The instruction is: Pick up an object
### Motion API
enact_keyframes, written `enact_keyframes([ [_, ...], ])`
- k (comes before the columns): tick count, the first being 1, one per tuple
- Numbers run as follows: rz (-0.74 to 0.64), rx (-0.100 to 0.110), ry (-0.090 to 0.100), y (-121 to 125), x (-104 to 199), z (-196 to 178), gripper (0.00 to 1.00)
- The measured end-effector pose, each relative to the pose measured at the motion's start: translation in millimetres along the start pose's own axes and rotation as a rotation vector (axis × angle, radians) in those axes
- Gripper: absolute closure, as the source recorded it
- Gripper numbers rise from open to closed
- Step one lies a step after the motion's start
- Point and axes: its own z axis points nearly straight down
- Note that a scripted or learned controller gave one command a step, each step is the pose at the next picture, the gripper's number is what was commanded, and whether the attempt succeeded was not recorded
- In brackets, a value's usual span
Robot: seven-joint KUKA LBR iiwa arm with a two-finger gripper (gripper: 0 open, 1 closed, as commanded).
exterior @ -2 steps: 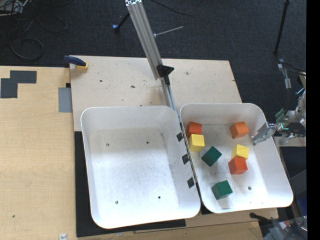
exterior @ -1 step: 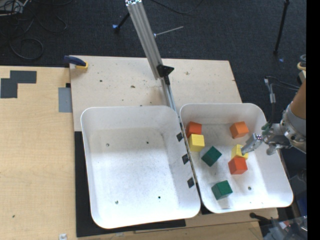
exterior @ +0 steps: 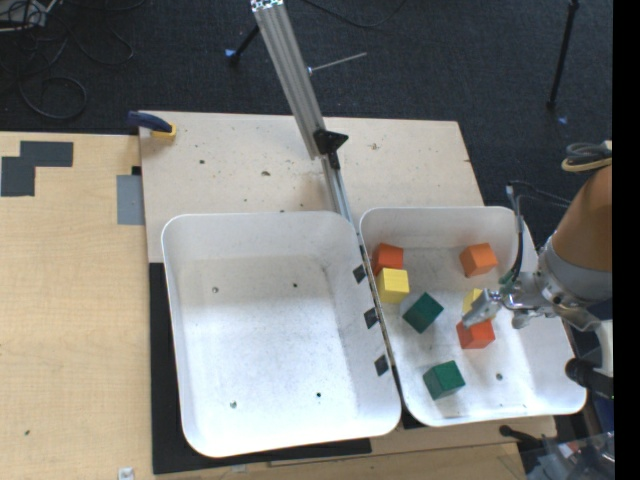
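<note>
Gripper [exterior: 484,308] low in right bin [exterior: 545,393], just over red cube [exterior: 477,334].
Finger state impossible to tell; yellow block [exterior: 472,297] touching alongside, risking a nudge or double grab.

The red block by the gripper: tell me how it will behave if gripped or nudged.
The red block looks rigid and flat-faced, so it probably slides rather than rolls. It seems small, likely light. Sitting on the right bin's smooth floor, it may skid away from the gripper.
</note>
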Motion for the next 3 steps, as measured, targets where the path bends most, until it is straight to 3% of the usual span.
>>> enact_keyframes([
  [1, 0.001, -0.009, -0.002, 1, 0, 50, 0.0],
  [2, 0.009, -0.007, -0.001, 0, -1, 39, 1.0],
  [3, -0.003, -0.01, -0.003, 5, 2, -4, 1.0],
])
